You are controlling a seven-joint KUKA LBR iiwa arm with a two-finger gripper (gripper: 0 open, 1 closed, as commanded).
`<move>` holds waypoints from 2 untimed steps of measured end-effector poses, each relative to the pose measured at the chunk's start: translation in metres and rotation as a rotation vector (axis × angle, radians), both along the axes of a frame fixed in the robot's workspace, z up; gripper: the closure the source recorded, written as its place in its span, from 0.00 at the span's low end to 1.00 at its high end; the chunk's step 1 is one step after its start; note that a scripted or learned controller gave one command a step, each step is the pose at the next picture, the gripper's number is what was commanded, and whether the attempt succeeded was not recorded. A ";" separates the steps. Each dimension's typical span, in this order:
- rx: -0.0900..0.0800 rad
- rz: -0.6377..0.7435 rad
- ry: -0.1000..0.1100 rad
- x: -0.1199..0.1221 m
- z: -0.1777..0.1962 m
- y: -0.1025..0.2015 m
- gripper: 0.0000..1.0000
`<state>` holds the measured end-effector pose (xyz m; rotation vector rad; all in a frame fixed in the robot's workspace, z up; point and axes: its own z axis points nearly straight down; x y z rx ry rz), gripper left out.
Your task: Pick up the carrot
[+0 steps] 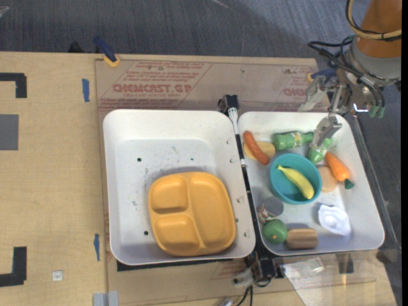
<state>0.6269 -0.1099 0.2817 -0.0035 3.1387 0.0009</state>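
Arm cut off at the frame's upper right.
The gripper (pixel 326 132) hangs over the right bin (pixel 373 203), finger spread unclear; the carrot (pixel 338 167) lies just below-right of it, ungrasped.

A yellow sectioned plate (pixel 190 220) lies in the left bin (pixel 121 171). The right bin (pixel 370 225) holds a teal bowl (pixel 285 183) with a banana (pixel 298 180), a hot dog (pixel 257 148), a green bottle (pixel 290 139) and a green apple (pixel 275 231).
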 end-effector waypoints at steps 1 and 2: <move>0.000 -0.225 0.007 0.012 -0.103 -0.075 0.00; 0.001 -0.162 -0.022 0.007 -0.184 -0.113 0.00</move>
